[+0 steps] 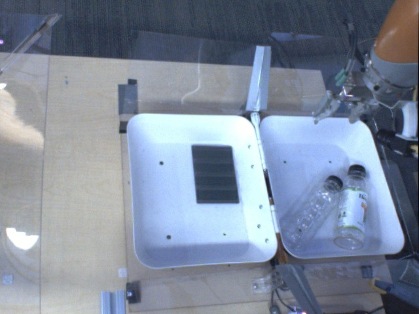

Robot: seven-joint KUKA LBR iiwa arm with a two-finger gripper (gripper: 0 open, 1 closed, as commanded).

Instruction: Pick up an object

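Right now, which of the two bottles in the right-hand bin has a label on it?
The bottle nearest the bin's right wall: it wears a white label with green print. The other bottle, lying slantwise to its left, is bare and clear.

Two white bins (141, 175), two clear plastic bottles (313, 211) with dark caps, one dark ribbed pad (215, 173).

- Desk (72, 195): pale wood-grain top, smooth, faint sheen under a clear sheet.
- Left bin (147, 241): white plastic, smooth, matt to satin.
- Right bin (294, 136): same white plastic, soft shading in the corners.
- Dark pad (215, 173) in left bin: black, matt, ribbed look.
- Clear bottle (311, 211): transparent plastic, glossy, dark cap.
- Labelled bottle (351, 209): clear glossy plastic, pale paper-like label, dark cap.
- Arm band (399, 25): orange, smooth, semi-gloss.
- Upright post (258, 77) between the bins: grey metal, brushed.
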